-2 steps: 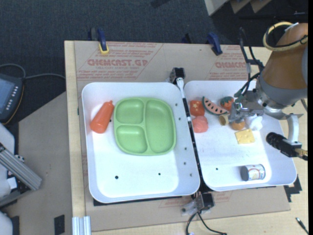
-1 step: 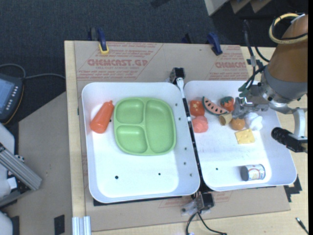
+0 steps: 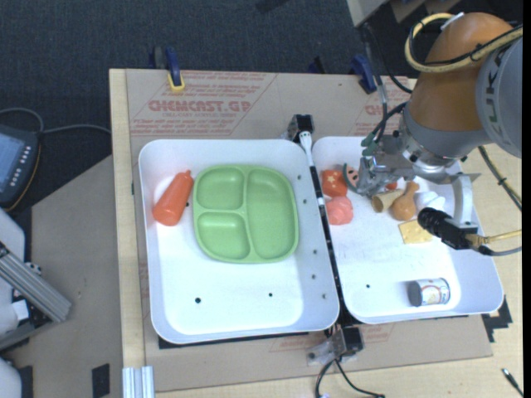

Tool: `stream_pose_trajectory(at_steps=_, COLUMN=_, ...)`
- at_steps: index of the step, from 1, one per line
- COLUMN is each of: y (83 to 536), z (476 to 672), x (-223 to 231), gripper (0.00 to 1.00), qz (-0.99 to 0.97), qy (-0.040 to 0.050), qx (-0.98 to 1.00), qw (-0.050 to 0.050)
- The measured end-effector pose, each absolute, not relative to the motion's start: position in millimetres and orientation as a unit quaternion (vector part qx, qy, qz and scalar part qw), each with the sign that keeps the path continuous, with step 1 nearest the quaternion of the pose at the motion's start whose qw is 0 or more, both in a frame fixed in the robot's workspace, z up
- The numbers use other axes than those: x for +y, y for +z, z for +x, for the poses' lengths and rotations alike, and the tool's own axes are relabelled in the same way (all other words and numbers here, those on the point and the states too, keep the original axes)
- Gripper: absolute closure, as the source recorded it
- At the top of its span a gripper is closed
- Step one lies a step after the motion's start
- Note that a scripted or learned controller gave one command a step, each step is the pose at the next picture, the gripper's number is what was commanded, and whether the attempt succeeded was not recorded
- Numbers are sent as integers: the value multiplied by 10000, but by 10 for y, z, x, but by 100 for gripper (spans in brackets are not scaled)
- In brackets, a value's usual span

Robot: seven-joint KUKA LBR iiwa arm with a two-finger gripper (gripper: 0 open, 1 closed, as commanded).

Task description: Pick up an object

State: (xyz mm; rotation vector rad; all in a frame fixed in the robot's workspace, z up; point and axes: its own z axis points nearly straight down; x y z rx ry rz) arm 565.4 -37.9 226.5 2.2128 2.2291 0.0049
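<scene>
grey claw (image 3: 375,175) low in right bin (image 3: 365,305) — among small toys (image 3: 335,182)

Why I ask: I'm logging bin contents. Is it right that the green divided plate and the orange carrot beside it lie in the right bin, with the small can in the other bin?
Not quite. The camera view shows the green divided plate and the orange carrot in the left bin, not the right. The small can does lie in the other bin, the right bin.

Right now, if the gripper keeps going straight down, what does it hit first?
Probably the right bin's floor amid the small food items; the gripper hangs just above them, though depth is unclear.
</scene>
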Motion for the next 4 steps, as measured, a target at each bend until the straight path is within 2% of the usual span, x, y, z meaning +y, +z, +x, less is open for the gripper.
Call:
stream_pose_trajectory(at_steps=1, y=2185, z=5724, x=-379, gripper=100, qz=7068, qy=3, qx=7074, qw=10)
stream_pose_trajectory(at_steps=2, y=2166, z=5645, x=-387, gripper=100, qz=7074, qy=-8, qx=7068, qw=-8)
stream_pose_trajectory(at_steps=3, y=2285, z=5764, x=-414, gripper=100, qz=7066, qy=9, qx=7076, qw=13)
stream_pose_trajectory(at_steps=4, y=2235, z=5688, x=-344, gripper=100, qz=7068, qy=-9, qx=7074, qw=-11)
